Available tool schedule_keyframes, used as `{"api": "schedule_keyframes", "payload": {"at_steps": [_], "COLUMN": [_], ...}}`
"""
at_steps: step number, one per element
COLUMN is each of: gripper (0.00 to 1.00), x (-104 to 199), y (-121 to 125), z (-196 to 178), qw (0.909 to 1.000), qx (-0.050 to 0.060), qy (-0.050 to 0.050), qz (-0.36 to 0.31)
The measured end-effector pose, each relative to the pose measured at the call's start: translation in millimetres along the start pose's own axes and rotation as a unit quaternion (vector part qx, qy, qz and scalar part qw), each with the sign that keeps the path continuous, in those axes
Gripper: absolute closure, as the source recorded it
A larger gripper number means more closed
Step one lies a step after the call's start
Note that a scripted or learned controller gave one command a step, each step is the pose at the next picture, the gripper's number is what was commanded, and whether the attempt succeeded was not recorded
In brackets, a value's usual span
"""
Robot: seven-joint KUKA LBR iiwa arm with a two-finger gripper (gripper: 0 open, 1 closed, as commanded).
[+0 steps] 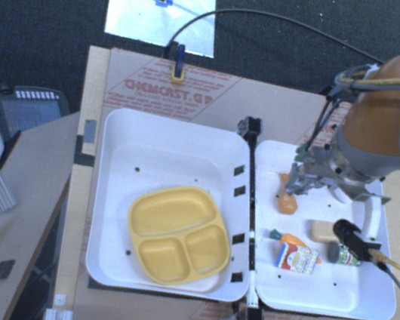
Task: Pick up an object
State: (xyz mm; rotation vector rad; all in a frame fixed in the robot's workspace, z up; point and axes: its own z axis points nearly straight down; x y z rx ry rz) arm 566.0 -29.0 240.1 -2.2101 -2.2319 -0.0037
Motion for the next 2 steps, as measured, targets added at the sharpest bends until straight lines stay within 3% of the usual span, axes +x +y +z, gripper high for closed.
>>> {"api": "schedule_keyframes", "payload": {"at_steps": [2], "gripper": [1.0], "x": [99], "y": [-34], "z": [22], "qw": [1.0], "qx": [0.001], "qy": [0.0], "qz": [0.0]}}
